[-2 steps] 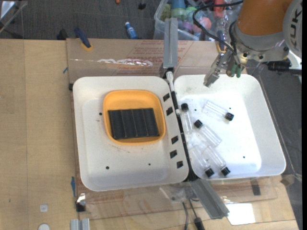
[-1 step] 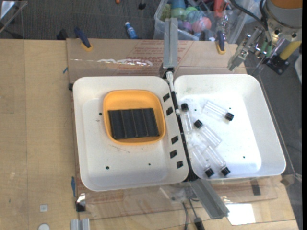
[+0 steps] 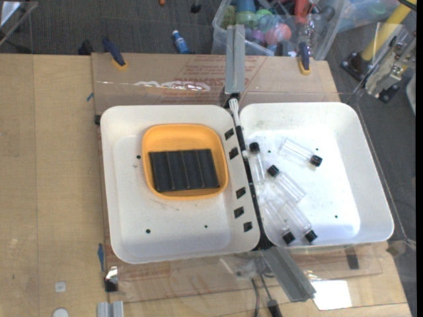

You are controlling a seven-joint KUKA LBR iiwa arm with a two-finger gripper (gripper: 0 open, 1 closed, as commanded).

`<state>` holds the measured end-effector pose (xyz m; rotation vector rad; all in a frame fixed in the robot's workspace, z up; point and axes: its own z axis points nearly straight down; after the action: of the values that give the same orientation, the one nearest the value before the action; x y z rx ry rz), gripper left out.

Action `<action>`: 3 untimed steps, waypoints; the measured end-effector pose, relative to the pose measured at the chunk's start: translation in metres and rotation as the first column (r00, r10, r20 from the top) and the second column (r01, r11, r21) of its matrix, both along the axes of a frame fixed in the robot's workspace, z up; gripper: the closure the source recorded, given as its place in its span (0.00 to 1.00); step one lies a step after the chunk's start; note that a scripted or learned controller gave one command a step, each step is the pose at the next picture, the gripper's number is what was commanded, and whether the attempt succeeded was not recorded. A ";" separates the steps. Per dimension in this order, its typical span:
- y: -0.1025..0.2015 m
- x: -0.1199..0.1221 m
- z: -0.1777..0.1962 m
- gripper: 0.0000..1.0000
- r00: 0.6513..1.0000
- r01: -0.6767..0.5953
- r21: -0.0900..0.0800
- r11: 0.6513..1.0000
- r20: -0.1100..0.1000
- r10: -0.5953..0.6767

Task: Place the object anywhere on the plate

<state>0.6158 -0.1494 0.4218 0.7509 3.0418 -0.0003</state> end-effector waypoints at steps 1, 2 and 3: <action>-0.061 0.025 0.015 1.00 0.932 -0.363 -0.004 0.932 0.000 0.363; -0.073 0.039 0.015 1.00 0.772 -0.635 -0.006 0.772 -0.001 0.635; -0.071 0.053 0.015 1.00 0.575 -0.818 -0.007 0.575 -0.002 0.818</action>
<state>0.6683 -0.2205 0.4372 -0.7356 3.0437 -0.0042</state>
